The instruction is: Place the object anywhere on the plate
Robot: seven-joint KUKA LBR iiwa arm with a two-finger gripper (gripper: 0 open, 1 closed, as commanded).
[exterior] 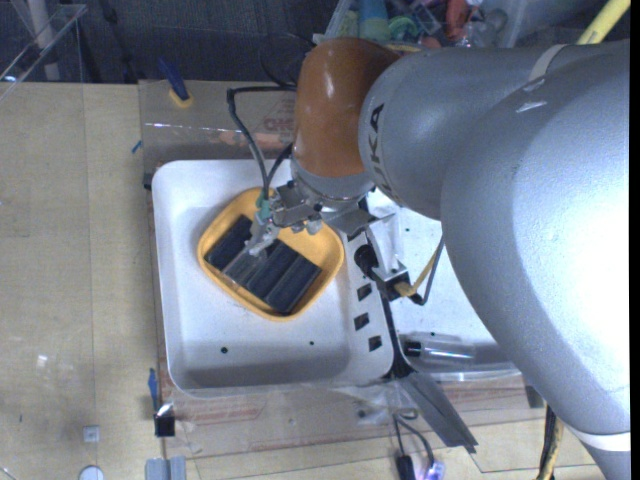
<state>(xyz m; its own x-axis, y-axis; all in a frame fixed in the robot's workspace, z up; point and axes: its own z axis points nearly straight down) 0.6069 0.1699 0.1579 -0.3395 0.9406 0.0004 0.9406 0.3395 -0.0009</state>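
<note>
you see a rounded yellow plate (pixel 318 266) in the left white bin (pixel 190 298), dark ribbed blocks (pixel 268 264) on it, gripper (pixel 266 236) low over them, its grip hidden from you

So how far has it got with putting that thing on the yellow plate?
Already done, by the look of it: dark ridged objects lie on the yellow plate inside the left white bin. In hand: the arm's hand is low over the plate, right at those dark pieces, though I cannot tell whether it grips anything. Left to do: probably only letting go, if it holds one, and lifting clear.
</note>
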